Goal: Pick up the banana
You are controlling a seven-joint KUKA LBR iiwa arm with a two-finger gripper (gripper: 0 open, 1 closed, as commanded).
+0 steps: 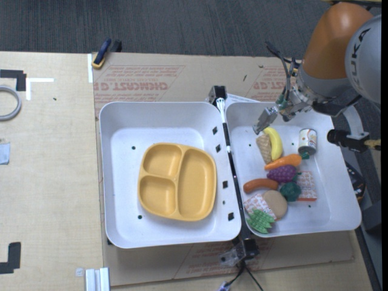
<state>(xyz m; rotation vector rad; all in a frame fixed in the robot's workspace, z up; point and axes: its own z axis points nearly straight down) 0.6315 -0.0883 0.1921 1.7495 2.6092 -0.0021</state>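
The yellow banana (276, 143) lies in the right bin (339, 214), near its back wall, with one end pointing toward the back. A tan wafer-like piece (263, 148) touches its left side and an orange carrot (283, 162) lies at its near end. My gripper (273, 115) hangs just behind and above the banana's far end. It is open, with one grey finger (262, 122) to the left and the other closer to the wrist. Nothing is between the fingers.
Around the banana the right bin holds a small can (307, 142), purple grapes (282, 174), a sausage (259, 185), a dark green vegetable (290, 190), a beige round item (276, 204) and a leafy green piece (260, 220). The left bin (115, 162) holds a yellow divided plate (177, 180).
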